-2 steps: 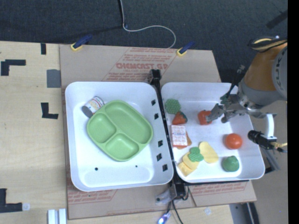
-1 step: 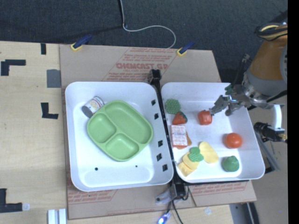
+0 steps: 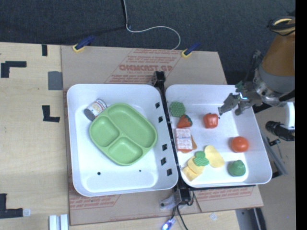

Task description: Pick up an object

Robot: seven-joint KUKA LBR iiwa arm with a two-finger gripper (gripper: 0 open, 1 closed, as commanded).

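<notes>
The right bin [image 3: 249, 176] holds several toy foods: a red pepper-like piece [image 3: 210, 120], an orange-red tomato [image 3: 239, 143], a green round piece [image 3: 236, 167], a yellow piece [image 3: 214, 157] with a green leafy bit [image 3: 201, 159], a strawberry [image 3: 184, 121], a green bumpy piece [image 3: 177, 109] and a flat red-and-white packet [image 3: 183, 140]. My gripper [image 3: 231, 104] hangs over the upper right part of this bin, right of and slightly above the red pepper-like piece, apart from it. Its dark fingers appear spread, with nothing between them.
The left bin [image 3: 79, 176] holds a green divided plate [image 3: 123, 133] and a small grey-and-white can [image 3: 95, 109] at its upper left. A black divider with clips [image 3: 163, 128] runs between the bins. Cardboard lies under both bins.
</notes>
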